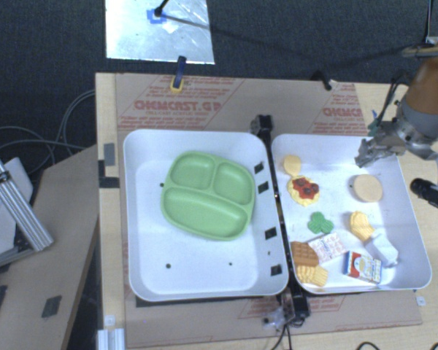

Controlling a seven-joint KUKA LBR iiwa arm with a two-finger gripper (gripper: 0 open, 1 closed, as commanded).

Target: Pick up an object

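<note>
Gripper, finger state indiscernible, poised above the right bin near its far wall, just beyond the tan round cookie; a descent here risks striking the bin floor or wall, or merely nudging the flat cookie aside.

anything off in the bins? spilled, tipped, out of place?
Nothing stands out. The green divided plate lies flat in the left bin, turned at a slant. The toy food pieces, such as the round cracker and the milk carton, all lie inside the right bin. The pincer hovers over its far right corner.
</note>
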